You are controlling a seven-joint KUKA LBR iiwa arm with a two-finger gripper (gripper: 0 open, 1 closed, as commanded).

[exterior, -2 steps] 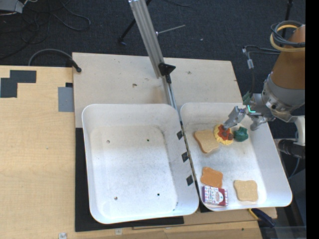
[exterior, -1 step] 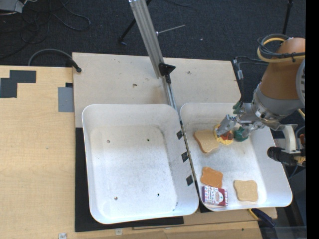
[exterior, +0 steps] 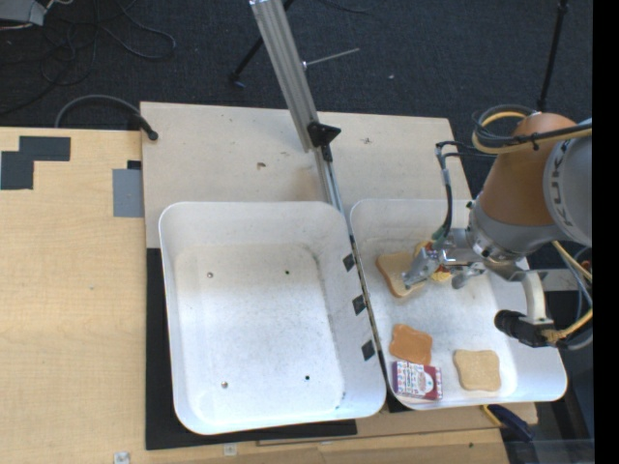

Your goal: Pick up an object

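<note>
In the right bin [exterior: 387, 222] lie several small objects. A tan toast-like piece [exterior: 394, 274] rests near the bin's middle left, and my gripper [exterior: 432, 265] is down right beside it, its metal fingers touching or overlapping the piece's right edge. A small yellow and red item [exterior: 441, 275] sits under the gripper, partly hidden. Nearer the front lie an orange-brown slab [exterior: 411, 342], a red and white packet [exterior: 417, 380] and a pale tan bread slice [exterior: 478, 368].
The left bin [exterior: 179, 225] stands beside the right one, with black clips [exterior: 358, 304] along the shared rim. A slanted aluminium bar [exterior: 290, 75] rises behind the bins. The arm's orange band [exterior: 517, 177] and cables [exterior: 446, 187] hang over the right bin's far side.
</note>
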